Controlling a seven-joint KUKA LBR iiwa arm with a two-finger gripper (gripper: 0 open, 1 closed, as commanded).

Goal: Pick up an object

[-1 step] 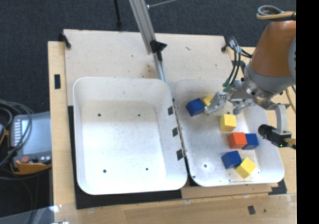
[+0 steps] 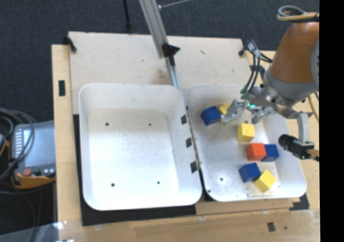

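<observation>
Camera view from above has the gripper (image 2: 232,113) low in the right bin (image 2: 215,187), its tip beside a blue block (image 2: 210,115) that sits near the bin's upper left part. A small yellow piece (image 2: 225,108) shows just between that blue block and the gripper's tip; it may be another block partly hidden, but the view is too coarse to be sure. Whether the gripper is spread or closed, and whether it has hold of anything, I cannot tell, since the tip is small and blurred against the white floor of the bin.

Further right and lower lies a yellow block (image 2: 246,132), apart from the gripper. Below it an orange block (image 2: 256,151) and a second blue block (image 2: 271,152) touch side by side. Near the bin's lower edge a third blue block (image 2: 249,172) sits against a tilted yellow block (image 2: 265,180).

The arm (image 2: 295,63), with its orange band, comes in from the right over the bin's upper right corner. The left bin (image 2: 88,128) lies beside the right one, their rims touching along the middle. Both rest on the pale counter (image 2: 118,55), and a slanted metal rail (image 2: 150,15) rises from its back part.
</observation>
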